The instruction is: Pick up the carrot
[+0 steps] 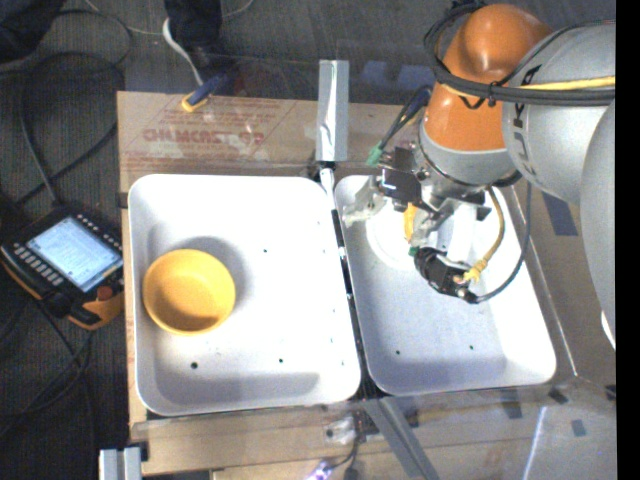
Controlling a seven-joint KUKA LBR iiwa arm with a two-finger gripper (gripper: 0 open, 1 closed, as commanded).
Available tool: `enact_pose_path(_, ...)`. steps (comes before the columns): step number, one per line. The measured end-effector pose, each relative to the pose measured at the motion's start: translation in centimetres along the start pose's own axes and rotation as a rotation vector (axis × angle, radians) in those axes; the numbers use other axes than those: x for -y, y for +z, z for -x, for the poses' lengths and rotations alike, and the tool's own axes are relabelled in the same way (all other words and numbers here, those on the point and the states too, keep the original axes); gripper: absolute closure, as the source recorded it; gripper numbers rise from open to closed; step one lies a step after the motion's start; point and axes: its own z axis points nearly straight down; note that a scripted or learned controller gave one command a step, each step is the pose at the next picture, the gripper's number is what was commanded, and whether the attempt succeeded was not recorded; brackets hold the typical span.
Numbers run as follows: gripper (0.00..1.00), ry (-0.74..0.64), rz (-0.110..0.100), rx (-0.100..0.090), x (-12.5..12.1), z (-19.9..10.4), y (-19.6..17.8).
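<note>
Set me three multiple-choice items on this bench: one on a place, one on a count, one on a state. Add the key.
1. The yellow bowl rests: A) in the left bin; B) on the brown board behind the bins; C) on the floor.
2. White bins in view: A) one; B) two; C) three.
3. The yellow bowl is: A) upside down; B) on its side; C) upright, open side up.

Key: 1 A, the bowl stands on the left bin's floor, near its left wall. 2 B, the left bin and the right bin lie side by side. 3 C, its rim and hollow inside face up toward the camera.
</note>
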Motion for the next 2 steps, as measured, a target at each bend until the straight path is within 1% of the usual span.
enact_pose_path(1,0.00,0.074,0.001,0.003,-6.9,8.2,4.9)
enact_pose_path(2,0.00,-0.008,0.002,0.004,-12.0,10.9,5.0)
